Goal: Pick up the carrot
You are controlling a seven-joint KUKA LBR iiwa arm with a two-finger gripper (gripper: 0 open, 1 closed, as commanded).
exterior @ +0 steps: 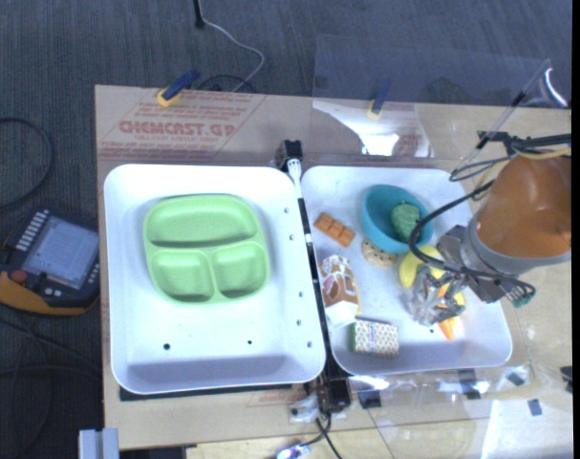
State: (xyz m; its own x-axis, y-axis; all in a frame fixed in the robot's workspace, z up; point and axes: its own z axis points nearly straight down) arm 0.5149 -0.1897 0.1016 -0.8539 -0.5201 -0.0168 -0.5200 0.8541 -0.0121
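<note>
The claw hides most of the carrot; fingers unclear.

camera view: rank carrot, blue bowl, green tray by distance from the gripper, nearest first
1. carrot: right bin, near corner, right at the gripper.
2. blue bowl: right bin, far side, up and left of the gripper.
3. green tray: left bin, well across the divider.
</note>
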